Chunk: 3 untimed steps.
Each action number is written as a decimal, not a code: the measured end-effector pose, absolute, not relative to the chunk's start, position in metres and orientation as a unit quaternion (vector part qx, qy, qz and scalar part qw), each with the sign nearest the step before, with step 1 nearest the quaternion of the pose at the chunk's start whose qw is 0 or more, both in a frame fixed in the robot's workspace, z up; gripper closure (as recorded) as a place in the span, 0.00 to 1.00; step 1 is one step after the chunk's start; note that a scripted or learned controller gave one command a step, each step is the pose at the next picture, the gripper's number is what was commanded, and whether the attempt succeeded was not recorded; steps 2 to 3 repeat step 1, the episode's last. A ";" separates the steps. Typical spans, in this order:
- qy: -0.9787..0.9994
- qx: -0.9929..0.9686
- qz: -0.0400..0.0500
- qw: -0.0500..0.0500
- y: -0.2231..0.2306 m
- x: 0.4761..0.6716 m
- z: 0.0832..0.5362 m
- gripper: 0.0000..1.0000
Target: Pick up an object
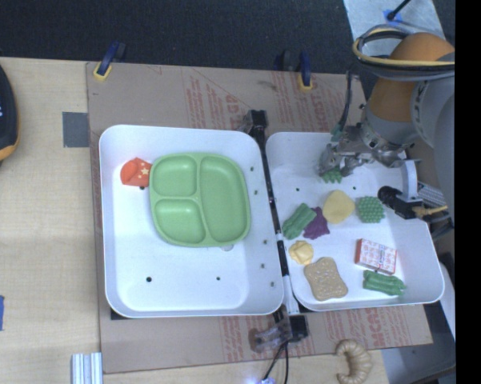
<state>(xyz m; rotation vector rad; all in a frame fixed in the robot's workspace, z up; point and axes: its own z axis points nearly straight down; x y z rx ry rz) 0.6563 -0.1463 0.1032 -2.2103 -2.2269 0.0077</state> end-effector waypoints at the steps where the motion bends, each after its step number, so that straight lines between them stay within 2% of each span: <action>1: -0.711 -0.703 -0.003 -0.001 -0.064 0.636 0.199 1.00; 3: -0.711 -0.703 -0.003 -0.001 -0.064 0.636 0.199 1.00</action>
